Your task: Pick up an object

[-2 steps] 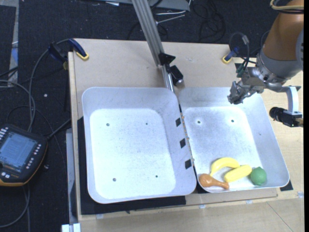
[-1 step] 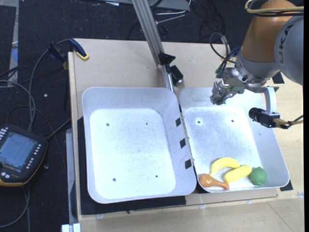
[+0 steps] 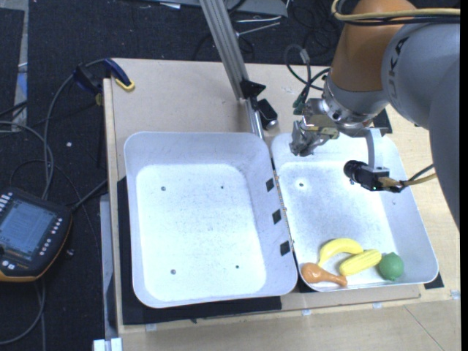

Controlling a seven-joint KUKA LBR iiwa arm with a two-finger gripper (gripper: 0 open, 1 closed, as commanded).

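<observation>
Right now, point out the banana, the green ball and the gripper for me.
banana (image 3: 339,248): camera view, middle of its yellow curve.
green ball (image 3: 391,266): camera view, centre of its top.
gripper (image 3: 302,148): camera view, the fingertips, above the right bin's far end.

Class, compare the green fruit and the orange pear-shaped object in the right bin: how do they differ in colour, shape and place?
The green fruit is round and lime green; the orange pear-shaped object is bulbous with a thin neck. The green fruit lies at the cluster's right end by the bin's corner; the orange object lies at the left end, near the divider. Both rest along the right bin's near edge, beside yellow pieces.
</observation>
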